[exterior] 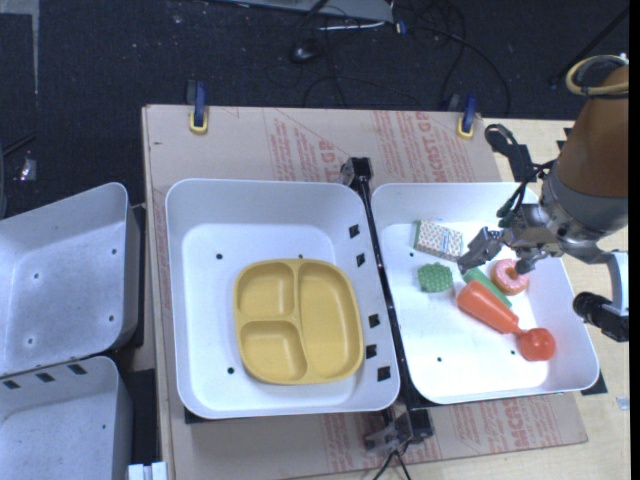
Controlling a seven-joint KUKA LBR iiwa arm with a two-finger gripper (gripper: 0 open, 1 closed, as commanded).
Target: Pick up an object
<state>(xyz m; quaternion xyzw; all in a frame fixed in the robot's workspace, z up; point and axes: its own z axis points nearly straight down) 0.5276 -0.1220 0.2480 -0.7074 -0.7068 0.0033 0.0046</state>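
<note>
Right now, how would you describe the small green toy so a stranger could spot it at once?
Look in the right-hand shallow white bin, the one without the yellow divided plate. Near its middle left, below the speckled rectangular packet and left of the orange toy carrot, lies the small green bumpy toy. It is the bin's only fully green item.

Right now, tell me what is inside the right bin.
The right bin holds a patterned packet, a green piece, a carrot, a pink donut and a red ball. The gripper hangs over it, hiding part of the floor.
</note>
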